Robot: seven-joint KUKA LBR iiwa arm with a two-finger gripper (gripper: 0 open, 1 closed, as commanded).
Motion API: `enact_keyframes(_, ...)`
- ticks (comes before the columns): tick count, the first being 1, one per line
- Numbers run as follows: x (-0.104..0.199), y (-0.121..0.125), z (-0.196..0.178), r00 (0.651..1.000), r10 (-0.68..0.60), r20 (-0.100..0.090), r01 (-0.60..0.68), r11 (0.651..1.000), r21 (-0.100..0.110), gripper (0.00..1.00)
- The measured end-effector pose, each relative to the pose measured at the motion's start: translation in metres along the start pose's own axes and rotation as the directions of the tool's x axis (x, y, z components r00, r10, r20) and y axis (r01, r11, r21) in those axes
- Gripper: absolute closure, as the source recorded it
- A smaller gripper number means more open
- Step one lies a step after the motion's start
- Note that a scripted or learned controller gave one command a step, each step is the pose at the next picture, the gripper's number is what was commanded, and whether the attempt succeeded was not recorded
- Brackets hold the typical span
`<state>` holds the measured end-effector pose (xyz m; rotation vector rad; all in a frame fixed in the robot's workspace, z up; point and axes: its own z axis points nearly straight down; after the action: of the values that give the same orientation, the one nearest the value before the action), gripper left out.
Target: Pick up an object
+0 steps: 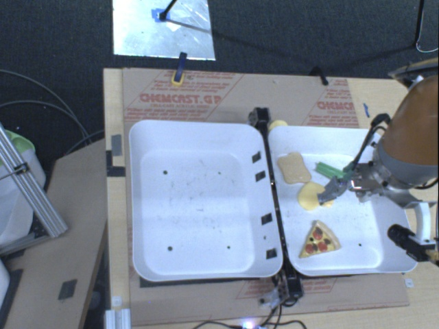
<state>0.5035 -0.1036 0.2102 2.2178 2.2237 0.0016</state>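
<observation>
At the right of the frame, the gripper (334, 187) hangs low in the right bin (363, 256), its fingers slightly apart with nothing seen between them, just above a yellow disc (309, 197). A toast slice (294, 168) lies upper left, a green piece (328, 169) beside it, a pizza slice (320, 240) below.

Lighting: bright, even, from overhead; image slightly soft.
Glare on the foil sheet (163, 18); white bins (199, 197) near-overexposed, faint shadows inside their walls; arm (411, 142) blurred at right edge.
</observation>
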Motion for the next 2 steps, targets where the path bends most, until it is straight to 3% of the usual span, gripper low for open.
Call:
enact_keyframes(1, 0.001, -0.02, 0.116, 1.0, 0.003, -0.003, -0.003, 1.0, 0.012, 0.0)
enact_keyframes(2, 0.007, 0.018, 0.126, 1.0, -0.003, 0.0, 0.003, 1.0, -0.003, 0.0)
